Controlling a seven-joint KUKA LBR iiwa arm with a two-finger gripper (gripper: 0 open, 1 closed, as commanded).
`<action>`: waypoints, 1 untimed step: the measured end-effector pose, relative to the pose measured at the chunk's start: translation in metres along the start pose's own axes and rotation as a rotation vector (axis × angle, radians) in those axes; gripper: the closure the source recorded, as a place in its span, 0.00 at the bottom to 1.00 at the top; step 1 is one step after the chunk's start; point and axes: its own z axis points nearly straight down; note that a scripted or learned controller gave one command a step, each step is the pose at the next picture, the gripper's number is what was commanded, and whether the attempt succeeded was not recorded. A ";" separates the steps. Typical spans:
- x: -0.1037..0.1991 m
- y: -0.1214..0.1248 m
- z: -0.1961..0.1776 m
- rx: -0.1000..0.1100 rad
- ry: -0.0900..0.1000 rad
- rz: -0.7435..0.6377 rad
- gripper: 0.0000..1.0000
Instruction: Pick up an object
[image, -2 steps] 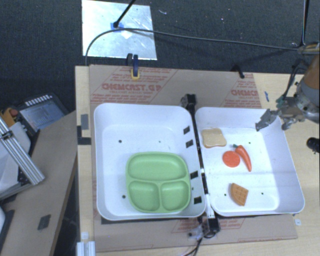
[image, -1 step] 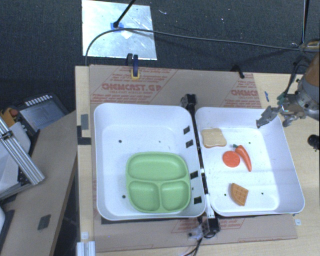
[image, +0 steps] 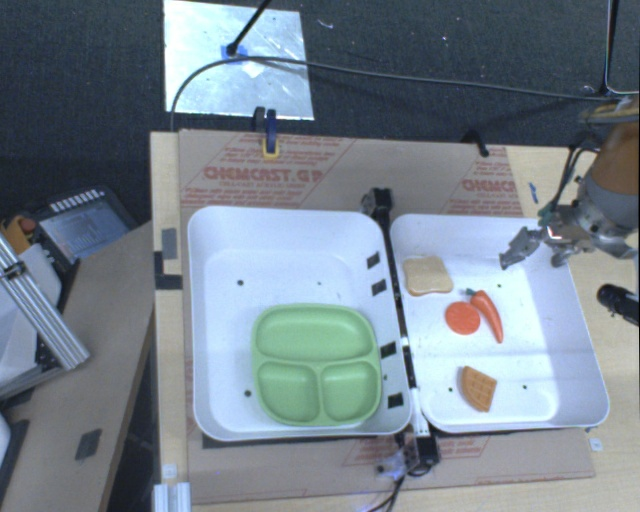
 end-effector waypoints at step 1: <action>0.003 0.006 0.043 -0.001 0.000 -0.003 0.00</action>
